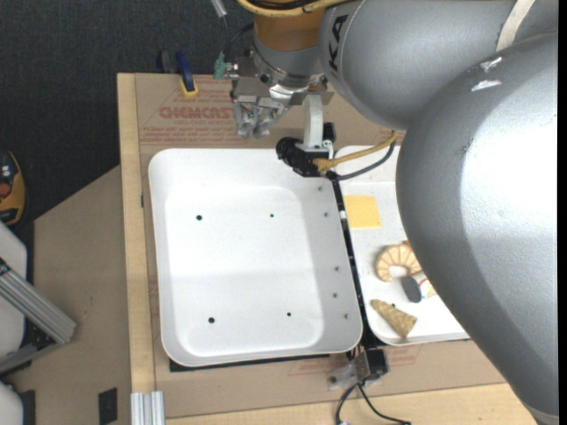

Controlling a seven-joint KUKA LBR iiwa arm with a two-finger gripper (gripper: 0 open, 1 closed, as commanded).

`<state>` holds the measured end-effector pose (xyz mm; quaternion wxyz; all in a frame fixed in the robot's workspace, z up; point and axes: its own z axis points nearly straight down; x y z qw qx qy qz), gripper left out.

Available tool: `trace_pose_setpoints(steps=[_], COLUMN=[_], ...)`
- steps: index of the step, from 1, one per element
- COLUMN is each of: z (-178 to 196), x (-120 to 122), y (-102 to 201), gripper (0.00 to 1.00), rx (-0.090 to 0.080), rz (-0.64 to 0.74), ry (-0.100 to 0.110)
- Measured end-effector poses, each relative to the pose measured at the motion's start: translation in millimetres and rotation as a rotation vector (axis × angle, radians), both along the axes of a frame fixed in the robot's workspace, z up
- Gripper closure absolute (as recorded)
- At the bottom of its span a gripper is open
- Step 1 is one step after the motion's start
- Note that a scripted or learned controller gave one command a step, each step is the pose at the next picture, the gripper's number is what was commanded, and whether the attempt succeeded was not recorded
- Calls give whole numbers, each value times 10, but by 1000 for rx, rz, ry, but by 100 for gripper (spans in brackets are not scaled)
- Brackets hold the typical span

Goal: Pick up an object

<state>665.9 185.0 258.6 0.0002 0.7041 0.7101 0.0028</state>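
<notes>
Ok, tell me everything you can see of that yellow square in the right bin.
The yellow square is a flat, thin piece, plain pale yellow, sponge-like or foam-like by its look. It lies flat on the floor of the right bin, near its left wall, toward the far end. Nothing touches it; the other pieces lie apart, nearer the camera.

Bright, even light; soft shadows

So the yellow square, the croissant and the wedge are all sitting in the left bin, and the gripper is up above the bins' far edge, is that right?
Not quite. The camera view shows the yellow square, the croissant and the wedge in the right bin, not the left bin. The rest holds: the gripper is above the bins' far edge.
</notes>
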Motion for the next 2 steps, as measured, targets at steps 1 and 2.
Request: trace_pose_setpoints(steps=[1, 2], z=[132, 263], x=[5, 7], y=[424, 400], gripper=[100, 100], rx=[-2, -3], rz=[-4, -7], ry=[0, 0])
